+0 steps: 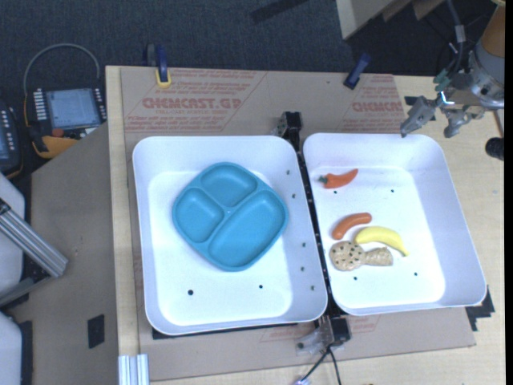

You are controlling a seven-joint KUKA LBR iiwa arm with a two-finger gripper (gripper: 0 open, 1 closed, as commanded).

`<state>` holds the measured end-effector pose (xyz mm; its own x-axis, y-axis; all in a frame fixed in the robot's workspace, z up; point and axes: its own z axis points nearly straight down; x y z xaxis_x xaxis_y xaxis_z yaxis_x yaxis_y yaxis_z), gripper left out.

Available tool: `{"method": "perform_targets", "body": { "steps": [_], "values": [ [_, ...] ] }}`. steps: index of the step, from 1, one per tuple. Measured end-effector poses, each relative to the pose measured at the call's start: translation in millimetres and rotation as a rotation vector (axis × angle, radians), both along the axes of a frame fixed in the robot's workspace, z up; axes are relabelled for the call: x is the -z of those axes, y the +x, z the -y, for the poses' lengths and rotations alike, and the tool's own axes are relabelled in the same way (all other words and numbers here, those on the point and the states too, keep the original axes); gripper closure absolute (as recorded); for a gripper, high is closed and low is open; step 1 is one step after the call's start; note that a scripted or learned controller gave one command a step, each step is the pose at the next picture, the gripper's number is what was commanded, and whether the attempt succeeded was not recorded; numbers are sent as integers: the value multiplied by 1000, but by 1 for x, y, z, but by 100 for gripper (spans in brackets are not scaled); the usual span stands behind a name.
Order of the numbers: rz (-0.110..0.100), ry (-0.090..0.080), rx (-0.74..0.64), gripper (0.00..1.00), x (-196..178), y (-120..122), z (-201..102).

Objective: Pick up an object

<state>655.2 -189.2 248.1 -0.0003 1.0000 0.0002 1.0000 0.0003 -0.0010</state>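
The right bin (449,215) holds an orange carrot (341,178) near its far left. Closer to the front lie a red sausage (352,224), a yellow banana (381,238), a round speckled cookie (346,255) and a beige lump (377,256), all close together. My gripper (434,123) hangs over the bin's far right rim, well away from these items. Its fingers are spread open with nothing between them.
The left bin (152,215) contains a blue divided plate (231,214). A black clamp (290,123) sits between the bins at the back. A screen device (72,107) with cables lies off the bench at the far left.
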Motion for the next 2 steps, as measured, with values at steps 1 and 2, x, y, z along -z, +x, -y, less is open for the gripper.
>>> {"method": "perform_targets", "body": {
  "steps": [1,2],
  "values": [
    [-1,0,0,0,41,2,4],
    [-5,1,1,0,86,-4,7]
  ]
}}
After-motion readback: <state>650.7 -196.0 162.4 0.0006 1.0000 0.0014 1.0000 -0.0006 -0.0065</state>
